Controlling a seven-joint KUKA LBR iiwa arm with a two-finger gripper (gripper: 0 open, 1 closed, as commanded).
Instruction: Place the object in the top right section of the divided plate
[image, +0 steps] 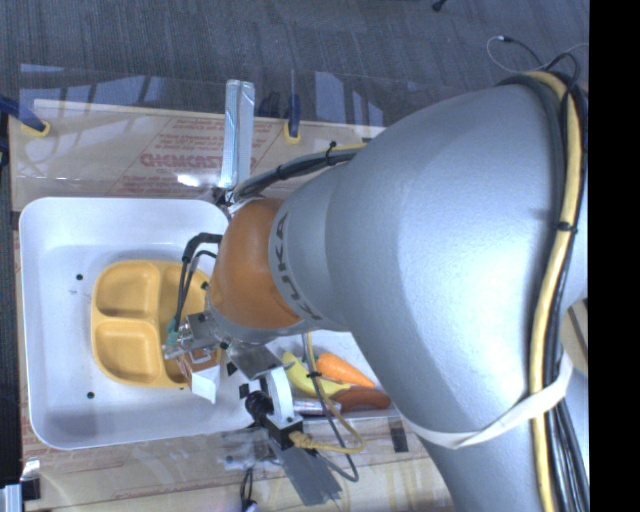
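A yellow divided plate (128, 320) lies in the left white bin (55, 240). Two of its sections show on its left side; the arm covers its right part. My gripper (192, 362) hangs low over the plate's right edge, beneath the orange wrist band (250, 280). The wrist and cables hide the tip, and I cannot make out any object held there.
The grey arm (430, 260) covers most of the right bin. Below it peek out an orange carrot (345, 370), a yellow piece (297, 375) and a reddish-brown piece (360, 400). A metal post (238, 130) stands behind the left bin.
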